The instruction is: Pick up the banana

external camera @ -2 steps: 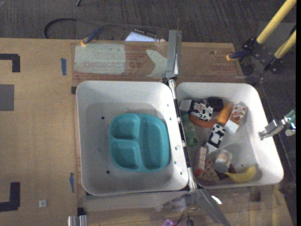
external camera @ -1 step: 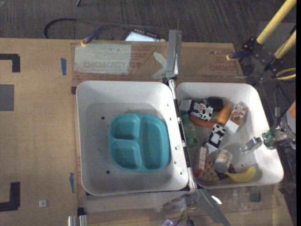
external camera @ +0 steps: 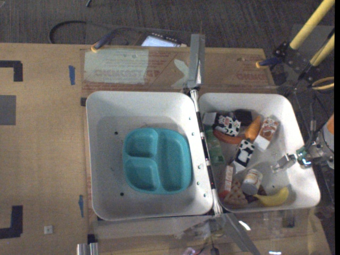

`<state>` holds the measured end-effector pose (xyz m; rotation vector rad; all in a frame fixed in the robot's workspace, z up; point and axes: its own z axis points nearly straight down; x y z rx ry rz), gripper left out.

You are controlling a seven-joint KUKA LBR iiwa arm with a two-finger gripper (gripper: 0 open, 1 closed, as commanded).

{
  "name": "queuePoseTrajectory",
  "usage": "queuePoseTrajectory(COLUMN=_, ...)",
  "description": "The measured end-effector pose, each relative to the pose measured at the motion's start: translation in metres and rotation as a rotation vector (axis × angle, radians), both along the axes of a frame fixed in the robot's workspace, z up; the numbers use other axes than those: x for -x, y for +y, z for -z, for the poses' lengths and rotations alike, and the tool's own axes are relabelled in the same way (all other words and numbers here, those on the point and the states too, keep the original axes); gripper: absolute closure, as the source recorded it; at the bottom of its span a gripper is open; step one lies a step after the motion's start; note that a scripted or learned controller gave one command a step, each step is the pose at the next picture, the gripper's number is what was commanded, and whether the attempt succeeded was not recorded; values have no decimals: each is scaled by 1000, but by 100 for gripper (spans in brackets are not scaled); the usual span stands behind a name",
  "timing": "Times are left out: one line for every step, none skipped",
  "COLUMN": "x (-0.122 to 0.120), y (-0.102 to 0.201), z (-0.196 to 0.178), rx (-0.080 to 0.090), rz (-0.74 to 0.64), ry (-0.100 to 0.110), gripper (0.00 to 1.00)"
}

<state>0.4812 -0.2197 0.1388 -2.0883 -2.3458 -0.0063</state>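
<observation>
Banana (external camera: pixel 274 197) against right bin's (external camera: pixel 303 122) near wall

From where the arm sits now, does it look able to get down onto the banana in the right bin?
Probably yes. The banana lies near the front wall of the right bin with nothing on top of it, and the end effector hangs just above it. A small jar crowding its left end could hamper a grasp there.
</observation>
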Motion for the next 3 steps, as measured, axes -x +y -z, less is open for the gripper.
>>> queuePoseTrajectory(x=-16, y=-3, z=-104, rx=5, rz=28, ry=-1, gripper=0)
queuePoseTrajectory(x=-3, y=10, z=-24, rx=4, rz=22, ry=2, gripper=0)
queuePoseTrajectory(x=-3, y=8, z=42, rx=-8, rz=0, ry=-3, gripper=0)
